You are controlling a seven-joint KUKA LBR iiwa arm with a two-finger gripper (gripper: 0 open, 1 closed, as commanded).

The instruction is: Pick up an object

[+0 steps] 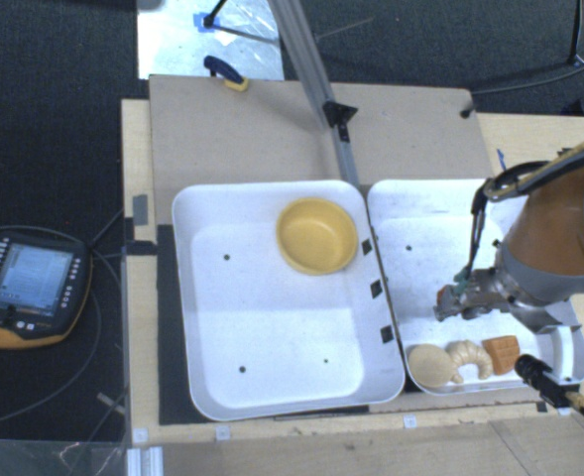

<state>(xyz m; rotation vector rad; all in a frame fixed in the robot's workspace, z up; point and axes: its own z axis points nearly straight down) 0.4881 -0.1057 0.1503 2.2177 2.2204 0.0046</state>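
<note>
A yellow bowl [317, 235] sits upright in the left bin [212, 266], near its back right corner. In the right bin [420, 216], along the front wall, lie a pale round bun-like item [429, 364], a croissant-shaped item [469, 356] and an orange-brown block [501, 352]. My gripper [453, 302] hangs over the right bin, just behind those three items and a little above them. Nothing shows between its fingers.
The grey arm with its orange band [559, 231] covers the right part of the right bin. A slanted metal pole [316, 77] crosses the cardboard sheet behind the bins. A teach pendant [24, 286] lies on the floor at the left.
</note>
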